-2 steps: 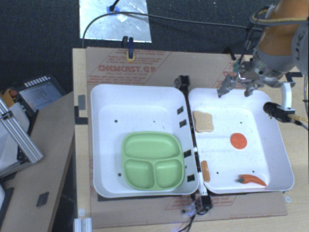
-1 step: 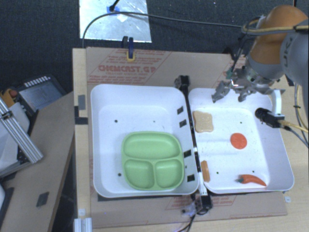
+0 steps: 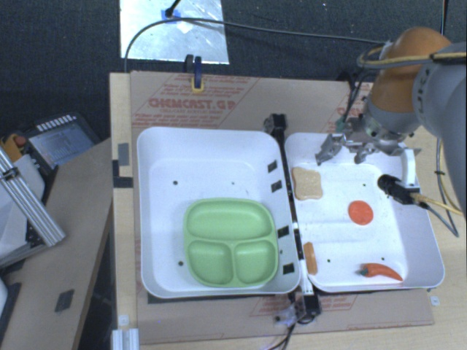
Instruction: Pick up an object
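Note:
In the right bin (image 3: pixel 416 232) lie a tan slice of bread (image 3: pixel 308 184) near the left wall, a round orange-red slice (image 3: pixel 360 212) in the middle, an orange carrot (image 3: pixel 380 271) at the front right, and a small tan sausage-like piece (image 3: pixel 310 258) against the front left wall. My gripper (image 3: pixel 344 152) hangs over the back of this bin, its fingers spread open with nothing between them. It is above and right of the bread, not touching it.
The left bin (image 3: pixel 160 166) holds a green divided plate (image 3: pixel 230 240) at its front right. A black divider with clips (image 3: pixel 283 188) runs between the bins. The grey arm with its orange band (image 3: pixel 408 64) enters from the upper right.

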Robot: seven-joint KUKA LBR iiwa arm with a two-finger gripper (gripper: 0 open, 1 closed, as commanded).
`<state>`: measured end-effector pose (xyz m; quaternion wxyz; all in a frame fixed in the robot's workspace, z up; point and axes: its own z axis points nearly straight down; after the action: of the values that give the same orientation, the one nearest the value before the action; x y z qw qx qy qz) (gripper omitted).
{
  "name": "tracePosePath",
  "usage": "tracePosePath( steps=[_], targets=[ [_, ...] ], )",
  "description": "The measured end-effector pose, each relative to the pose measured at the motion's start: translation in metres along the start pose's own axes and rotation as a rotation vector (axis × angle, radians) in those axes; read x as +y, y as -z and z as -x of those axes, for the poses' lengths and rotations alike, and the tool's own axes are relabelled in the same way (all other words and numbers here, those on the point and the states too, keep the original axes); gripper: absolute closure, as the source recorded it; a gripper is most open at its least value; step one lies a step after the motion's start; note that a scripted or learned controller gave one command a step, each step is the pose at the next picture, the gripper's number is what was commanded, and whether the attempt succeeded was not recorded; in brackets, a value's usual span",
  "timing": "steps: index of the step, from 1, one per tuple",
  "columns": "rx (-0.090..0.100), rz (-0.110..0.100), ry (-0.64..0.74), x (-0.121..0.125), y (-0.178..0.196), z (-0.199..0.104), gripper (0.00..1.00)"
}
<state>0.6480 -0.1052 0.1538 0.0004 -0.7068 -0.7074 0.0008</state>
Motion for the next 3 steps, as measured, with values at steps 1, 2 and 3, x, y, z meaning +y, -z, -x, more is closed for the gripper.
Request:
tracePosePath(
  steps=[1,2,3],
  targets=[
    [0.000,-0.001,0.002,0.007,-0.059,0.002,0.00],
    [0.000,0.006,0.002,0.010,-0.044,0.002,1.00],
    [-0.001,0.009,0.000,0.007,0.010,0.011,1.00]
  ],
)
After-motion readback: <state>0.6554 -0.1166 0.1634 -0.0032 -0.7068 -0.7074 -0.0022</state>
